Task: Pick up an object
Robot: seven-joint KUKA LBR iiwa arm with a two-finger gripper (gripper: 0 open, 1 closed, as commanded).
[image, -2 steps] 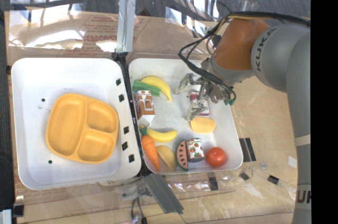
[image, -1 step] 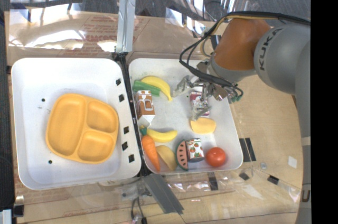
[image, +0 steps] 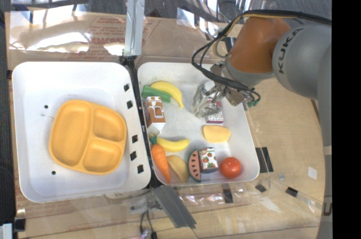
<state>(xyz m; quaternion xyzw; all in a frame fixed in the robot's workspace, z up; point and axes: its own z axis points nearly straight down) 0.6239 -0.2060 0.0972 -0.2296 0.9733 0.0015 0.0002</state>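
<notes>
Camera view: the end effector [image: 207,101] is seen low in the right bin [image: 241,119], directly over a small patterned carton [image: 215,116] that lies near the bin's right wall. Whether anything is gripped cannot be told, since the metal parts are blurred against the white floor.

For a clean pick, the carton should be centred under the end effector before closure, and the lift should be kept vertical so that the yellow wedge [image: 216,133] just below it is not dragged.

The right bin is crowded: a banana [image: 167,91] over a green piece [image: 152,91] at the top left, a brown carton [image: 155,110] beneath them, a second banana [image: 172,144], a carrot [image: 160,161], a potato-like piece [image: 177,167], a watermelon slice [image: 195,165], a strawberry carton [image: 208,159] and a tomato [image: 230,167]. In the left bin [image: 34,85] a yellow divided tray [image: 87,136] is held, with nothing seen in its compartments.
</notes>
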